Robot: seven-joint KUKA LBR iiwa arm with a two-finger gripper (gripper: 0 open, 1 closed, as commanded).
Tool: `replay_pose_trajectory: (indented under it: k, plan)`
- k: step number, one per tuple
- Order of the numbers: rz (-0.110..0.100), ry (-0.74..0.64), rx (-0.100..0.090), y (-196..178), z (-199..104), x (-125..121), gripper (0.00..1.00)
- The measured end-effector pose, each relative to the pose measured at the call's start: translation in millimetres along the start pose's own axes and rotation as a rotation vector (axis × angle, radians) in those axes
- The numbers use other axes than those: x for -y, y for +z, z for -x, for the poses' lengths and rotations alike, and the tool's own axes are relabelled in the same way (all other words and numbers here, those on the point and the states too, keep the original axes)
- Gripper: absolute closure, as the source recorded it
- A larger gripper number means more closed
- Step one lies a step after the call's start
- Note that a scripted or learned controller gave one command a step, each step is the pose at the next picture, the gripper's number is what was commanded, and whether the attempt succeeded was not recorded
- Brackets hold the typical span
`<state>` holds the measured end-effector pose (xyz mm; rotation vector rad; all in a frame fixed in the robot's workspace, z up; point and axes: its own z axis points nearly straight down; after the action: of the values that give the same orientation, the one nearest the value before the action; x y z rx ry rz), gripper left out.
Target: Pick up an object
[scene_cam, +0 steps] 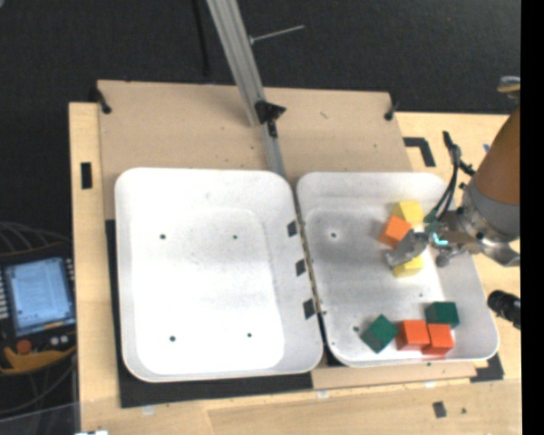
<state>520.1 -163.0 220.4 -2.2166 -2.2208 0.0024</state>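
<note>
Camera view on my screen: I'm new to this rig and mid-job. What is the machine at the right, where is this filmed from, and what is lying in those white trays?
You are looking down at a slant from one fixed camera above a bench. The grey and orange shape at the right is a robot arm. Its end effector is low in the right tray, among a cluster of blocks: a yellow block, an orange block and another yellow block. I cannot tell whether it grips anything. Near that tray's front edge lie two green blocks and two orange blocks. The left tray sits alongside.
</note>
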Motion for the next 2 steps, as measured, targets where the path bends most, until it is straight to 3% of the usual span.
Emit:
replay_pose_trajectory:
  k: [1,2]
  plan:
    - [0.006,0.001,0.001,-2.4,0.0,-1.0,0.00]
    - [0.000,0.005,0.003,48.5,-0.5,-10.9,0.00]
